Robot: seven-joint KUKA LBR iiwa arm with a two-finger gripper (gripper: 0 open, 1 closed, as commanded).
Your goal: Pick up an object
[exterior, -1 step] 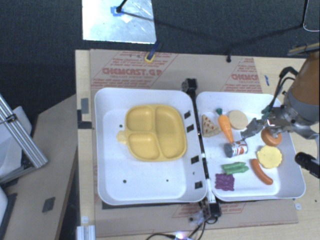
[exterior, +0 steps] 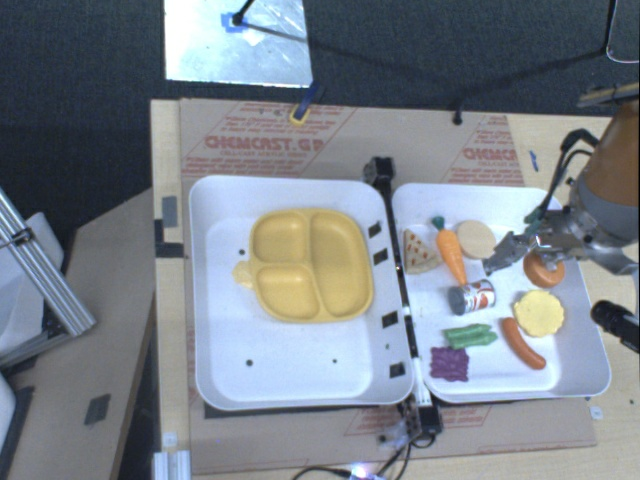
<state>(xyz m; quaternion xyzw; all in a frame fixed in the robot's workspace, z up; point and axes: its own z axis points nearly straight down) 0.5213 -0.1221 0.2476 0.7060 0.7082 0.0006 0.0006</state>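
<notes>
Small toy foods lie in the right bin point(exterior: 590, 368). Among them are a pizza slice point(exterior: 420, 251), a carrot point(exterior: 451, 253), a beige round bun point(exterior: 476, 238), a small can point(exterior: 473, 296), a green pod point(exterior: 470, 335), purple grapes point(exterior: 450, 364), a sausage point(exterior: 523, 344) and a yellow disc point(exterior: 540, 313). My gripper point(exterior: 522, 248) hangs low over the bin's right side, just right of the bun. It partly covers an orange-brown ring-shaped piece point(exterior: 546, 270). I see nothing held in it.
The left bin point(exterior: 215, 348) holds a yellow divided plate point(exterior: 305, 265). A black hinge strip point(exterior: 395, 288) runs between the bins. The arm's grey body point(exterior: 610, 188) comes in over the right bin's far right corner. Both bins rest on cardboard point(exterior: 270, 138).
</notes>
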